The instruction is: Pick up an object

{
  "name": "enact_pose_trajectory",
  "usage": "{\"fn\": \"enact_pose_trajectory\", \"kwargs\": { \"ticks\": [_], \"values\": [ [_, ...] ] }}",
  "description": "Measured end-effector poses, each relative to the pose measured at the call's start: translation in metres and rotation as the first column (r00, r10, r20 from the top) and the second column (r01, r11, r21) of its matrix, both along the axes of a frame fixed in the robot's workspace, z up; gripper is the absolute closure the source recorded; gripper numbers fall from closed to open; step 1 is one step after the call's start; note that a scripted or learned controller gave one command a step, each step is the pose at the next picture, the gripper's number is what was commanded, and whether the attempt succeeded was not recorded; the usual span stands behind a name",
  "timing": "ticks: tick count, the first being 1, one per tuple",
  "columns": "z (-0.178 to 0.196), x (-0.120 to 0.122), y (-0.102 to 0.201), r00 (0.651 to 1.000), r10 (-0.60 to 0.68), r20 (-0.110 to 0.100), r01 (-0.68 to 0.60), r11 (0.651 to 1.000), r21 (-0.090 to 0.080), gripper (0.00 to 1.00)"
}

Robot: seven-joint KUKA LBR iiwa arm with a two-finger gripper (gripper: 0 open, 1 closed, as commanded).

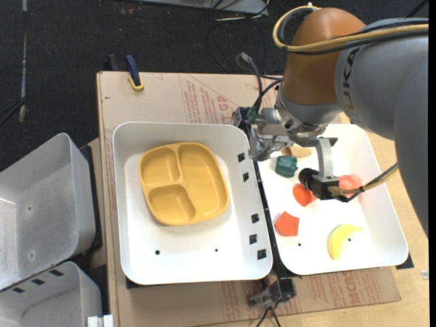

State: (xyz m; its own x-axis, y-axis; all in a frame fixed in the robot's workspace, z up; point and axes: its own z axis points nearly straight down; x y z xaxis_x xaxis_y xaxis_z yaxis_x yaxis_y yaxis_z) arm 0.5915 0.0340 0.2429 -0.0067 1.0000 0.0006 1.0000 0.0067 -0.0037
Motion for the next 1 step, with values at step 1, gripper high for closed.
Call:
{"fn": "enact_pose_trajectory", "kwargs": {
  "ticks": [1],
  "values": [
    [0.0014,-0.0133,0.0449,1.0,0.001,0.001,-0.001,1.0,0.001,1.0]
  ]
}}
